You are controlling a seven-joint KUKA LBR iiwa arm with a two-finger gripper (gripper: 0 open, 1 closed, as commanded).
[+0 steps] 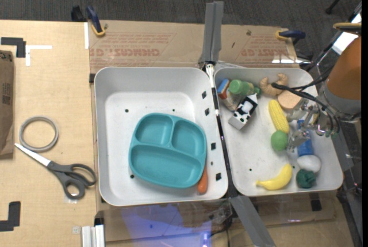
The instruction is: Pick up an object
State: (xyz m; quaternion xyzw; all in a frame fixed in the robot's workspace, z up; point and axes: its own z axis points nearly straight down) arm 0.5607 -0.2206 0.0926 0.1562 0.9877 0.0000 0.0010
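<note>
My gripper (303,132) sits low in the right bin (253,178), just beside the green ball (279,140) and the corn cob (278,115). Whether my fingers are spread or closed, I cannot tell; nothing visibly sits between them. A banana (276,178) lies near the front wall. The left bin (115,125) holds a teal divided plate (168,149), with a carrot (202,182) touching its edge.

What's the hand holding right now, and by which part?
Cannot be told. The hand is low in the right bin, beside the green ball and corn cob, but no grasp is visible.
</note>
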